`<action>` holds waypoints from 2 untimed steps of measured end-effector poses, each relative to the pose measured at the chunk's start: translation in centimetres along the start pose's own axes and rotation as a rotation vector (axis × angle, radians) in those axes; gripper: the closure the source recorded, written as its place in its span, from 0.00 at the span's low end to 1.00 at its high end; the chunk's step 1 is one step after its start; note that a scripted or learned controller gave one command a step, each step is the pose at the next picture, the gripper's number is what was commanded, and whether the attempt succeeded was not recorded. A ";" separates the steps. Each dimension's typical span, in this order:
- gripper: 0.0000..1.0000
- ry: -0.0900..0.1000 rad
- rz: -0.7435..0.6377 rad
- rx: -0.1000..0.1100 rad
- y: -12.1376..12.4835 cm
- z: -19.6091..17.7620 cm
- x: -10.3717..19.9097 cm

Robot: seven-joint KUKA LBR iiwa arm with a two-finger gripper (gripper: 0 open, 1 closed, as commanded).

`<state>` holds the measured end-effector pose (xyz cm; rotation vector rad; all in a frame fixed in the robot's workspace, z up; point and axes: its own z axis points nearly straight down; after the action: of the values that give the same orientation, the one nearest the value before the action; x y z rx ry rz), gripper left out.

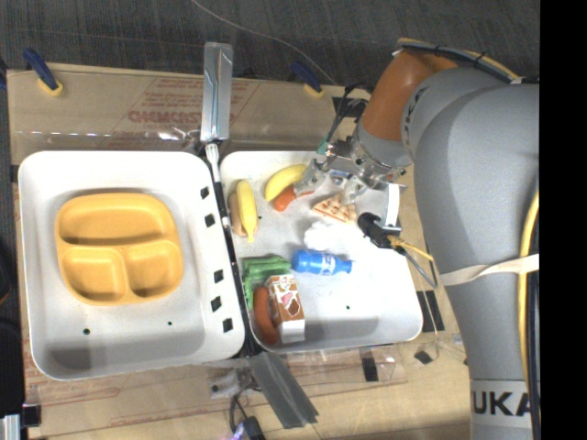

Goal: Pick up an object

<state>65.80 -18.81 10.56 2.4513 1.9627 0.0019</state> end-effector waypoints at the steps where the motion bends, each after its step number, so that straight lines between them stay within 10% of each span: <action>1: 0.00 -0.005 0.107 -0.007 -0.3 0.5 2.2; 2: 0.00 -0.018 -0.468 -0.020 -3.0 0.4 7.2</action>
<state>64.47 -11.15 10.14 1.9125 2.4562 -0.0011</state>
